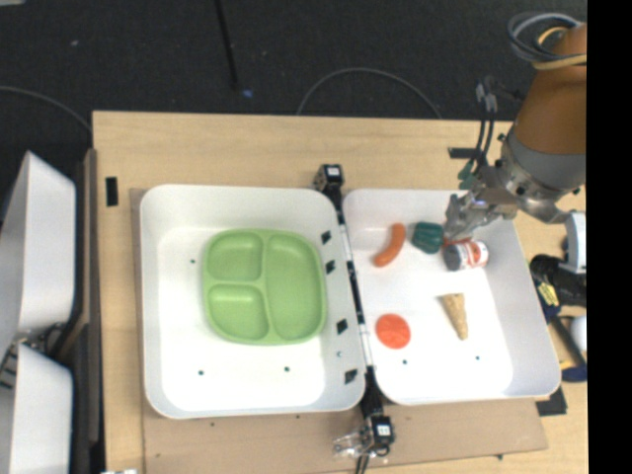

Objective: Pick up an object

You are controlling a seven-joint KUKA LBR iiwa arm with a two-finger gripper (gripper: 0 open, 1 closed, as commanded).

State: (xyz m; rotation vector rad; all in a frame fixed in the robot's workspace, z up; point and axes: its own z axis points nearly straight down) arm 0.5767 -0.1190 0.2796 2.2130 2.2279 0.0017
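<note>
Can [464,255] just under hand [460,227]

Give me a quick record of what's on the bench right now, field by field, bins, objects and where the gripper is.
left bin: holds a green divided plate
right bin: holds an orange sausage, a teal cup, a small can, a cone and a red disc
gripper: over the right bin's far side, just above the can and beside the cup
grasp: nothing visibly held
</note>
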